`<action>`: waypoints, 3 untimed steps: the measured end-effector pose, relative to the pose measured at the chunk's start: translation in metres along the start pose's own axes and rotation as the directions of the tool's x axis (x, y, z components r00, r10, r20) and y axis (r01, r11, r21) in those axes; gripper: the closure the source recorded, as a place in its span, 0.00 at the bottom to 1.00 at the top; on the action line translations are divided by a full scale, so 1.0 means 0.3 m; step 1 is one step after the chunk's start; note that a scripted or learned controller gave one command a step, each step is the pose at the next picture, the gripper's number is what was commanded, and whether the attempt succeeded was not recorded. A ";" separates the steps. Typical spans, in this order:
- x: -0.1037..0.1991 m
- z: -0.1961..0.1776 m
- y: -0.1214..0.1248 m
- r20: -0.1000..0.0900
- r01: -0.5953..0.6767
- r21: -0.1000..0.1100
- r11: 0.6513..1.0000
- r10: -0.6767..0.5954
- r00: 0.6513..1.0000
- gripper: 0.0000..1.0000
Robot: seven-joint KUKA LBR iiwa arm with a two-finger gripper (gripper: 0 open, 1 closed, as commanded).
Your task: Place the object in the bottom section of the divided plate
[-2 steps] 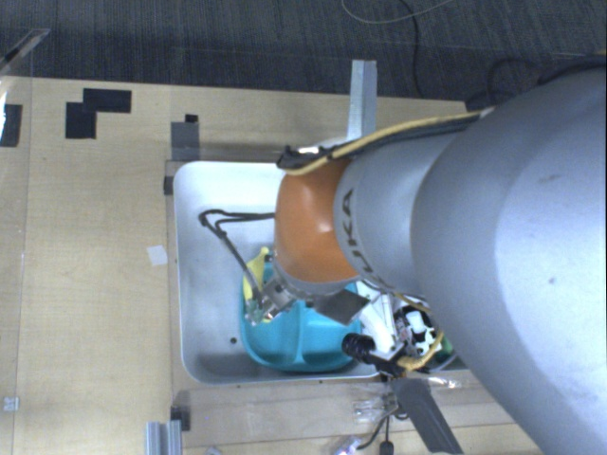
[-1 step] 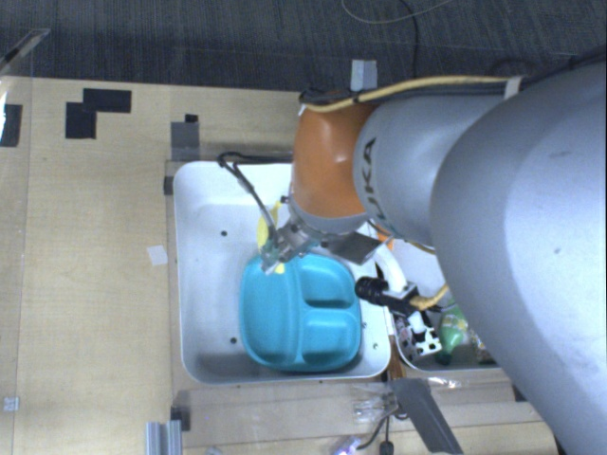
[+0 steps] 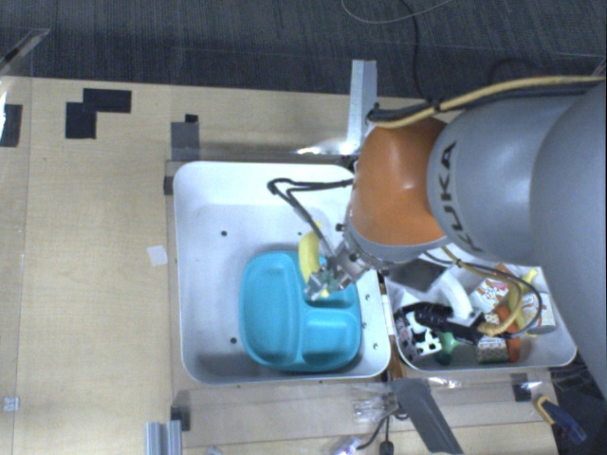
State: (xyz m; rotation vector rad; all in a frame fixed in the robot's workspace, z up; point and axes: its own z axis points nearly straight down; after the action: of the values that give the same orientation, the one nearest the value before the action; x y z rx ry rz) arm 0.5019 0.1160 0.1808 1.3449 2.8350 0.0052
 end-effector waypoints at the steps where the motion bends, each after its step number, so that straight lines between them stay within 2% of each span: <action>1: -0.018 -0.011 -0.077 0.000 -0.397 0.003 0.918 0.397 0.918 1.00; 2: 0.029 -0.052 0.196 0.001 -0.495 0.002 0.869 0.495 0.869 1.00; 3: 0.122 -0.396 0.156 0.000 -0.463 -0.001 0.886 0.463 0.886 1.00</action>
State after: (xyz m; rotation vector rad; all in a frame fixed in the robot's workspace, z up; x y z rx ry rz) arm 0.5145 0.1737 0.2998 1.9825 2.4325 0.0073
